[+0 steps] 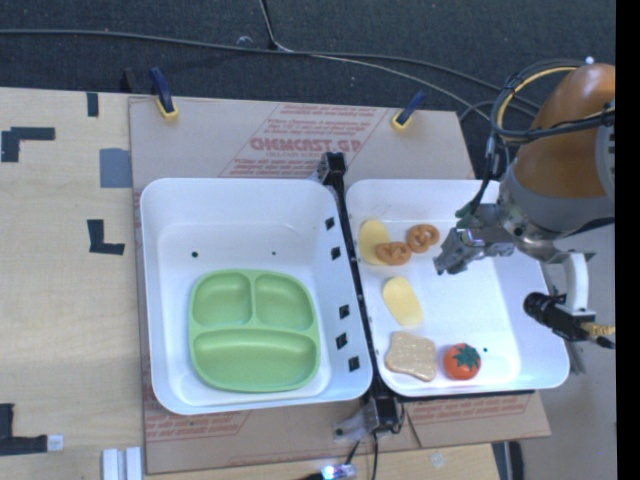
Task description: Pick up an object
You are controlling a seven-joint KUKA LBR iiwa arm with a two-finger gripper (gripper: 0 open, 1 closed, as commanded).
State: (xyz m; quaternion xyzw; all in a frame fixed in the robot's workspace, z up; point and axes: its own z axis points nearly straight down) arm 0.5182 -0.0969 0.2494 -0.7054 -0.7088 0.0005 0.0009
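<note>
The right bin [520,368] holds several toy foods: a yellow piece [372,236] by the divider, two pretzels [422,236] [392,253], a pale yellow lemon-like piece [402,300], a slice of bread [412,355] and a red tomato [461,361]. My gripper [452,256] hangs over this bin, just right of the pretzels, its dark fingers pointing down-left. Nothing shows between the fingers. The grey arm with its orange band [565,128] comes in from the right.
The left bin [160,218] bears a green divided plate [253,329]. A black divider [345,268] runs between the bins. Cables [300,53] cross the dark floor behind. Blue-and-yellow clamps [163,96] [405,115] pin the cardboard sheet.
</note>
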